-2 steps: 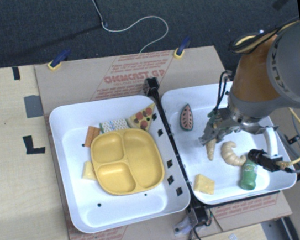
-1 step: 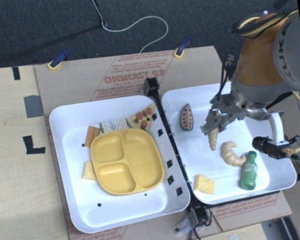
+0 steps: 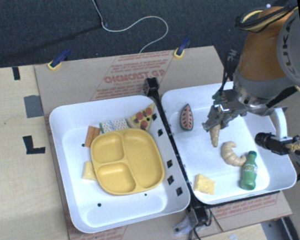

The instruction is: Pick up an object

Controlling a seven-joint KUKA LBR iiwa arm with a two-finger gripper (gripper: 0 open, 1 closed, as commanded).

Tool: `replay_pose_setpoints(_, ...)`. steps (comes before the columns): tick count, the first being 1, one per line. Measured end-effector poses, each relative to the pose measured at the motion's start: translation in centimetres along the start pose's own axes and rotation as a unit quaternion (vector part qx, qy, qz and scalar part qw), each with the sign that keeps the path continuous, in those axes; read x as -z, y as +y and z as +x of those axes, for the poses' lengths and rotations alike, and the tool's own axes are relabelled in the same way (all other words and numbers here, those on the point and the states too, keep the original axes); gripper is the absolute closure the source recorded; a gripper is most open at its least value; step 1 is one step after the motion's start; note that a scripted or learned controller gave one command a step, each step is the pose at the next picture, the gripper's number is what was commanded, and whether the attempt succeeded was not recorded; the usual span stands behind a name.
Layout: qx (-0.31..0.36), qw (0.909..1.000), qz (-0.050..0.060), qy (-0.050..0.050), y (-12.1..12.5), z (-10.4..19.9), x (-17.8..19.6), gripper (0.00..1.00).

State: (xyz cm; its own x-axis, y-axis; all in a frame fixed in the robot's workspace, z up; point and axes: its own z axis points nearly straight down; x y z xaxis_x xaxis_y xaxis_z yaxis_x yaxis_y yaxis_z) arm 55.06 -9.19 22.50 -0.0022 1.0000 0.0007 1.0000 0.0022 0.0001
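Note:
My gripper (image 3: 218,122) hangs over the upper middle of the right bin (image 3: 276,181), reaching in from the right. A small tan food piece (image 3: 215,137) lies right under its tip, its upper end hidden by the gripper. Below it rests a croissant (image 3: 232,154), and a green bottle (image 3: 248,172) lies next to that. A watermelon slice (image 3: 186,117) sits to the gripper's left, near the divider. A yellow cheese wedge (image 3: 204,184) is at the bin's front left.
The left bin (image 3: 77,211) holds a yellow divided plate (image 3: 127,160) with several small food pieces around its top and left edges. A black fitting (image 3: 270,142) on the arm juts over the right bin's right side.

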Motion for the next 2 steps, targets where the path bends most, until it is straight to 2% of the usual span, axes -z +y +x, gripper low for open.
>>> replay_pose_setpoints(1, 0.002, 1.0000, 0.001, 0.000, 1.5, 5.2, -0.7, 1.00)
replay_pose_setpoints(2, 0.003, 1.0000, 0.000, 0.001, 4.8, 10.6, 0.3, 1.00)
